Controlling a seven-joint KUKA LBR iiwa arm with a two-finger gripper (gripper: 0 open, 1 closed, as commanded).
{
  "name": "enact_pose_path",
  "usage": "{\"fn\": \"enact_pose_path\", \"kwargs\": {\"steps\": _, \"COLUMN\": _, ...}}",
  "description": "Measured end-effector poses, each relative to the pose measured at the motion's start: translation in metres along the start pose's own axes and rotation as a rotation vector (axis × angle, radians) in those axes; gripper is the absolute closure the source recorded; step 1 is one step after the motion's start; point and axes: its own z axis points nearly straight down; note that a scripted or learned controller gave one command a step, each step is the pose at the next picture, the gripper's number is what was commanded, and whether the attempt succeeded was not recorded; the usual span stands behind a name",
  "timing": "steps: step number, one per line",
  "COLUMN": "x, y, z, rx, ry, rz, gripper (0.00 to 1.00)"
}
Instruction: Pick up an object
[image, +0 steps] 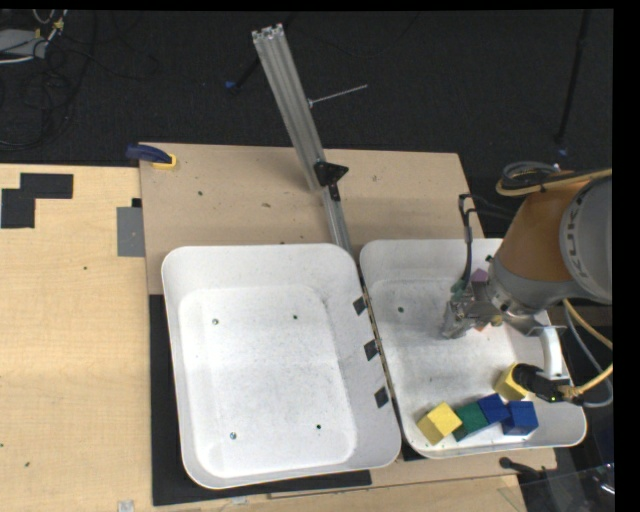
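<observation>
My jaws are down in the bin (420, 372) on the view's right, over its bare white floor near the middle, a little towards the far side. Whether they are wide or narrow I cannot tell, since my own wrist covers them from above, and I cannot tell either if they touch the floor. Above them my arm (538, 250) comes in from the view's right, orange band first and grey casing behind it.

The things to pick lie apart from my jaws, in the near right corner of this same bin. They are packed in a short row along the near rim: a yellow block (437, 423), a green block (470, 421) touching it, then a blue block (494, 407) and a second blue block (521, 421) pressed together at the end. Any marking on their faces is too small to read.

Black clips (367, 349) sit along the seam where my bin meets the left bin (260, 372). Beyond the bins, a metal rail (292, 110) leans across the brown worktop (240, 195), with a black bracket (331, 174) partway down it. A blue and yellow clamp (151, 155) grips the worktop's far left corner.
</observation>
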Motion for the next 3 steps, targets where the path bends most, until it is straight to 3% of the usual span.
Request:
{"fn": "enact_pose_path", "kwargs": {"steps": 2, "x": 0.013, "y": 0.000, "z": -0.113, "rx": -0.003, "ry": -0.002, "rz": -0.011, "gripper": 1.00}}
{"fn": "enact_pose_path", "kwargs": {"steps": 3, "x": 0.012, "y": 0.000, "z": -0.129, "rx": 0.000, "ry": -0.002, "rz": -0.011, "gripper": 1.00}}
